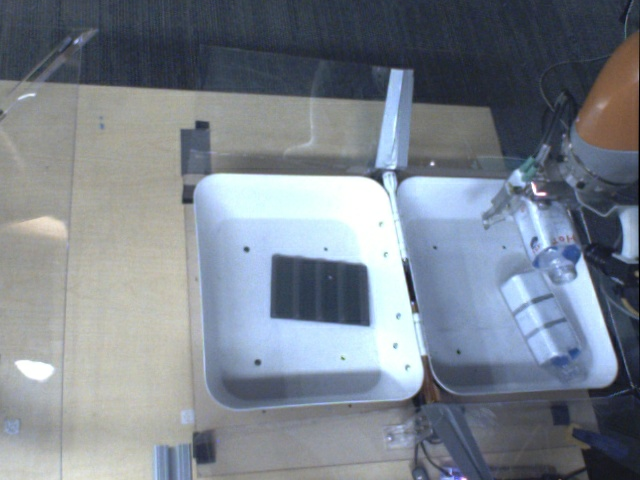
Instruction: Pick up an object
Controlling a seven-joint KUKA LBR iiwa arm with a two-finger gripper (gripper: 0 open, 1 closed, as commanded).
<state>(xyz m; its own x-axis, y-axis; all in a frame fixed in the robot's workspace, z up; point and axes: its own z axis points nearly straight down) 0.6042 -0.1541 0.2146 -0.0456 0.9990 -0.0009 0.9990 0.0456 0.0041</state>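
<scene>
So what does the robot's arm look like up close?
The arm comes in from the right and has a big rounded orange band, with grey metal just below it. Thin dark cables curl around beside it. At its end sits a small pale gripper with slim metal-looking parts and a tiny reddish spot on it. It's too small and blurry to make out more.

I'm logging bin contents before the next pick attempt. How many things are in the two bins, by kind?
Clear plastic bottles: 2, one at the right bin's top right, one lower right.
Dark ridged mat: 1, in the left bin.
Total: 3
</scene>
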